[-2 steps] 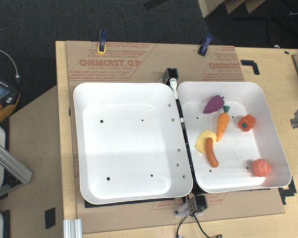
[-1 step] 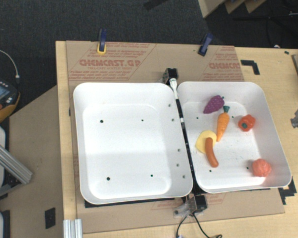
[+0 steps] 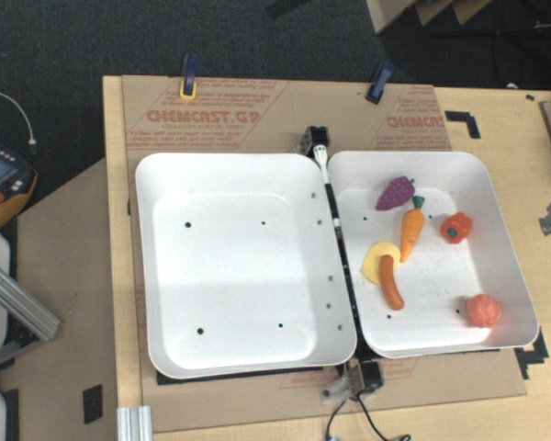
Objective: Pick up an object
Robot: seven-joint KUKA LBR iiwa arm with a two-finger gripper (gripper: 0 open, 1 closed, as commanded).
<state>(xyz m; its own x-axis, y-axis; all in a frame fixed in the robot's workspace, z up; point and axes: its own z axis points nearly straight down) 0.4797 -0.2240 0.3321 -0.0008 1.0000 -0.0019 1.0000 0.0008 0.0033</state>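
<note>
Closest to us in the right bin, we've got a bumpy pinkish-red strawberry down in the near right corner. A bit further in, a smooth orange-red sausage lies touching a flat yellow piece, maybe a slice of cheese or banana. Past that there's a tapered orange carrot with a green top, a round red tomato off to its right, and furthest back a knobbly purple bunch of grapes. The left bin is glossy white plastic with rounded corners, sitting on cardboard. We can't tell what the claw's doing.
</note>
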